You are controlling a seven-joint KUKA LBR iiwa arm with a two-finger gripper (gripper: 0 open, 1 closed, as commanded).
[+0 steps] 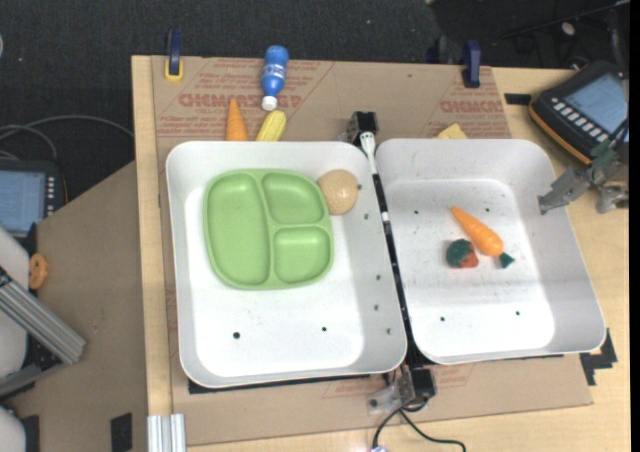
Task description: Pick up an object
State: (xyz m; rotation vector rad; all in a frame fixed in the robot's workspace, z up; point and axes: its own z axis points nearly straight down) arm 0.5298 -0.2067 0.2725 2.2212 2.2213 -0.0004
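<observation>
I see the grey two-finger gripper [556,198] at the right white bin's [520,330] right rim; open or closed, I cannot tell. The orange toy carrot [477,230] lies mid-bin, beside a small red-and-green toy [461,254].

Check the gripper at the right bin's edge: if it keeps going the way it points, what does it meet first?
The gripper points left, over the right bin. Going straight on, it would probably reach the toy carrot first, the small red-and-green piece just beyond. Height is unclear from above, so it might pass over them.
</observation>
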